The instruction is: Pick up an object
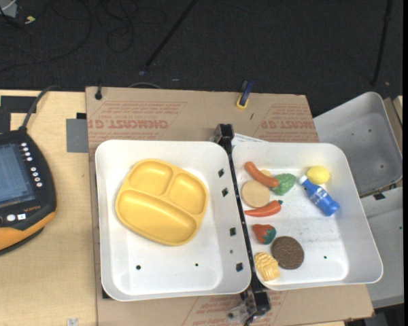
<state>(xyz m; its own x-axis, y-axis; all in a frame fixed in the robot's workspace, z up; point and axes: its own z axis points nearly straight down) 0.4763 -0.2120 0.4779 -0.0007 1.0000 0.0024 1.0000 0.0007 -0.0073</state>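
Since the arm enters from the right, places below are reckoned from the pincer's side of approach; whether the pincer is apart or together cannot be told.

Farthest from that approach lies a control tablet [13, 182] on the bench. Next, the left bin [122, 270] bears a yellow divided plate [162, 201], well apart from any small item.

The right bin [357, 250], nearer the pincer's approach, holds the candidates. Against its far wall from the pincer sit a pale yellow lump [266, 266], possibly toy corn, and a red-and-green piece [263, 233]. Above these lie a red chilli [263, 210], a beige disc [254, 194], a sausage [258, 174] and a green piece [283, 183], all crowded or touching. A brown disc [287, 252] lies just beside the lump. Closest to the pincer's approach are a blue bottle [321, 198], lying tilted, and a yellow ball [317, 175] touching its cap end.

Judgement: the grasp is not yet begun. The bottle is the soundest target; the pincer should descend over its body, jaws set across the short axis, clear of the ball. The flat discs offer little to grip.
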